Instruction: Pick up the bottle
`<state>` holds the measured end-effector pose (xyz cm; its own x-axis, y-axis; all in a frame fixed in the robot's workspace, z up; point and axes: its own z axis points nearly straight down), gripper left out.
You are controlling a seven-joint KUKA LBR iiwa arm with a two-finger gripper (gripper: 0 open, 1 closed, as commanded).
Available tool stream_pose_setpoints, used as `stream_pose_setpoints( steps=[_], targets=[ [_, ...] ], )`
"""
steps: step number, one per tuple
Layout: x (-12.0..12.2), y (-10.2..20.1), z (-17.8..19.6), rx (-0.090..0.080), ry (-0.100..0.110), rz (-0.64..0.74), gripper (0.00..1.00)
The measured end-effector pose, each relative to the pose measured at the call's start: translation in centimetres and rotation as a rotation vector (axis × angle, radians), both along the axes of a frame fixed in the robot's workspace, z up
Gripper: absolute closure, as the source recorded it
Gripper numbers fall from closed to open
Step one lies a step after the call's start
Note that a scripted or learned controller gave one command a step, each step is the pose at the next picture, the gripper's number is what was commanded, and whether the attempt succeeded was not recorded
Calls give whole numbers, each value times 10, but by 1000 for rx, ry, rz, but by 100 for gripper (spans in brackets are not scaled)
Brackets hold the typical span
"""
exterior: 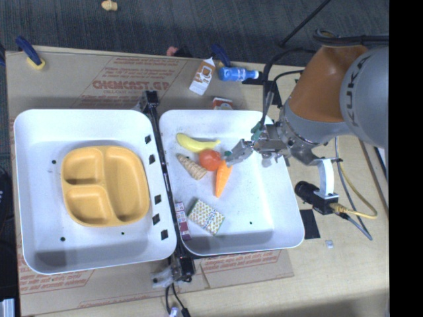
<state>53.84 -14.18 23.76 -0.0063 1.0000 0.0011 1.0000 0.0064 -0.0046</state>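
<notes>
Over the right-hand bin [281, 226], the hand [239, 152] hangs low above the clutter near the bin's middle, just beside a red tomato [210, 160] and an orange carrot [223, 178]. Whether its fingers are spread or pressed together I cannot tell; nothing shows between them. Close by lie a yellow banana [195, 142], a ribbed cone-shaped piece [191, 167] and a patterned packet [206, 216] toward the near wall. The left bin [26, 243] holds a yellow divided plate [106, 183].

No bottle is plain among the things in either bin. The one bottle-like thing is a blue and white object [234, 74] lying on its side on the worktop [344, 269], behind the right bin and well apart from the hand.

The main risk, as I judge it, is a wrong grasp: poised where it is, the hand is likelier to close on the tomato or the carrot, or shove them aside, than to reach the bottle. If the blue object is the target, it lies outside the bin wall near the arm's cables, and being round and on its side it could roll away from a pinch.
</notes>
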Motion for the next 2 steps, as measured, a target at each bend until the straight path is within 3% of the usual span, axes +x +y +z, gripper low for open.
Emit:
stream_pose_setpoints(
  steps=[1,2],
  targets=[
    [0,0,10,1,2,5,100],
    [-63,19,-49,2,0,348,100]
  ],
)
